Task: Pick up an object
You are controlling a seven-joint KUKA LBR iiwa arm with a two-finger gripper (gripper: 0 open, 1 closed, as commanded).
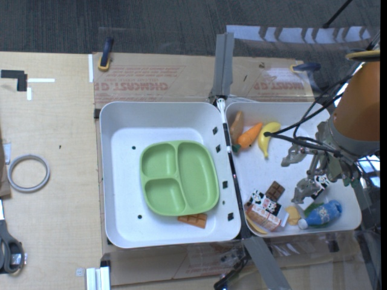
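progress: early, judged from the layout; nothing lifted; grasp, lift and clear of the bin all left to do
gripper: metal two-finger gripper (308, 177) hanging low over the right-hand shallow white plastic bin (284, 110), toward its 3 o'clock side; fingers apart, nothing between them
likely target: none certain; nearest pieces sit just beyond the fingertips at 5 and 7 o'clock
blue toy: soft-looking blue and green stuffed toy (320, 213), rounded and lumpy, at the bin's 5 o'clock corner; probably yields under a squeeze
brown block: small dark brown chocolate-like block (275, 191), flat and square-edged, near the bin's centre
carton: black-and-white cow-patterned carton (266, 209) with red lettering, boxy, at 7 o'clock; resting over a pale yellow round disc (294, 215)
banana: smooth yellow plastic banana (267, 136), curved, at 11 o'clock
carrot: glossy orange plastic carrot (249, 135), tapered, touching the banana's left side
potato shape: brown oval piece (236, 123), matte, against the left wall at 10 o'clock
left bin: second shallow white bin (115, 180) carrying a light green three-compartment plastic plate (179, 177), rounded corners, smooth
wafer: tan waffle-textured piece (193, 220), flat, tucked under the plate's 6 o'clock edge
bench: pale wood-look bench top (54, 234) with a grey tape roll (27, 173) at 9 o'clock
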